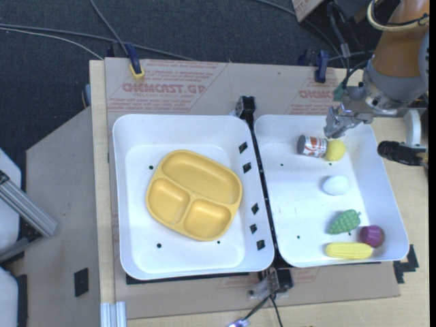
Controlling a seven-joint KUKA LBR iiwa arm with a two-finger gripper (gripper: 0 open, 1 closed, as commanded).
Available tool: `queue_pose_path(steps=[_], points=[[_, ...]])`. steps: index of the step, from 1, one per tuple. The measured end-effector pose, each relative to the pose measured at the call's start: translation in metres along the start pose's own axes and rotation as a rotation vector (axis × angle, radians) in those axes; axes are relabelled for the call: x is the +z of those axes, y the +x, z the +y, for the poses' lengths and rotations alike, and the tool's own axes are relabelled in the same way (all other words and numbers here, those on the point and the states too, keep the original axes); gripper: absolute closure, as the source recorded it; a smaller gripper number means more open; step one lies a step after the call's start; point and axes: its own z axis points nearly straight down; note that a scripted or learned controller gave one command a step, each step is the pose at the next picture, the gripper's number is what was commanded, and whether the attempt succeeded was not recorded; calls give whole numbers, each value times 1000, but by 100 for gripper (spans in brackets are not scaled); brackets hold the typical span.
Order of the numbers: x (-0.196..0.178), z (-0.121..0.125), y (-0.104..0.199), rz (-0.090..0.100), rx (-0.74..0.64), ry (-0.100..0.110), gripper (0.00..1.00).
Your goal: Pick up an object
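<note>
Directly beneath pincer (335, 129): can (312, 146), lemon (335, 150)

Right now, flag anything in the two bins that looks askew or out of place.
The small can in the right bin lies on its side, touching the yellow lemon-like piece just under the gripper. The yellow divided tray sits turned at an angle in the left bin. Nothing looks spilled or damaged.

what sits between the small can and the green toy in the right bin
A white egg lies on the bin floor between the can and the green toy, touching neither, as the camera view shows.
</note>
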Motion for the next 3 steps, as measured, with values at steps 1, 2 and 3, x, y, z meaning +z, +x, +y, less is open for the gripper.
queue_pose_path(steps=[1, 2, 3], points=[[-12, 2, 56, 1, -2, -3, 100], [-1, -1, 110, 0, 0, 1, 100], [8, -1, 168, 0, -1, 1, 100]])
